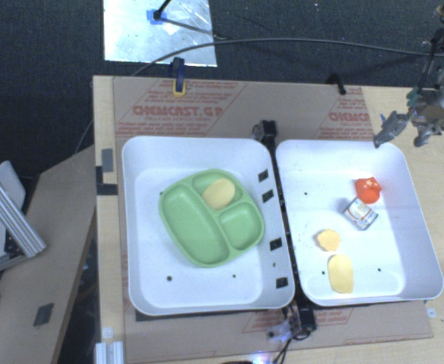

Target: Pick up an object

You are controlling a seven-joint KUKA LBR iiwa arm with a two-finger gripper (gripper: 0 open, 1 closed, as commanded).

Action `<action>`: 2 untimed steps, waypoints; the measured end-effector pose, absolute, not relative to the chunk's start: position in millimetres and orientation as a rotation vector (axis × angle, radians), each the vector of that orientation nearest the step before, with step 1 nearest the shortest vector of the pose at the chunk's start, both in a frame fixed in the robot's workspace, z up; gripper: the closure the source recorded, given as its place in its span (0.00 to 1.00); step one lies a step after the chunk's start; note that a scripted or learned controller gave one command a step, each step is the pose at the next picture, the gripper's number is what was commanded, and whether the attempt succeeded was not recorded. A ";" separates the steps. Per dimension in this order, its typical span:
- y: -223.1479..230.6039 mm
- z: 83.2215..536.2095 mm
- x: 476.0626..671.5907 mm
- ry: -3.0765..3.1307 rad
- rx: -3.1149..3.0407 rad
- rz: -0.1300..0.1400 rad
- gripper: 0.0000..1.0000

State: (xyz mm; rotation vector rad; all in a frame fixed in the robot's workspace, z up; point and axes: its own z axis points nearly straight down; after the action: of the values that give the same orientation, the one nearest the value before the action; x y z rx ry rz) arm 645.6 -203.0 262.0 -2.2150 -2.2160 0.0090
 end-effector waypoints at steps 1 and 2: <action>-202.1 270.1 647.7 -2.227 -2.219 -0.001 0.00; -197.2 227.2 652.5 -2.229 -2.215 0.000 0.00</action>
State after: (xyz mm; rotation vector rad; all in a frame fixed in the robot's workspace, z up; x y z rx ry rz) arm 652.5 -197.2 227.2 -2.2148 -2.2289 0.0003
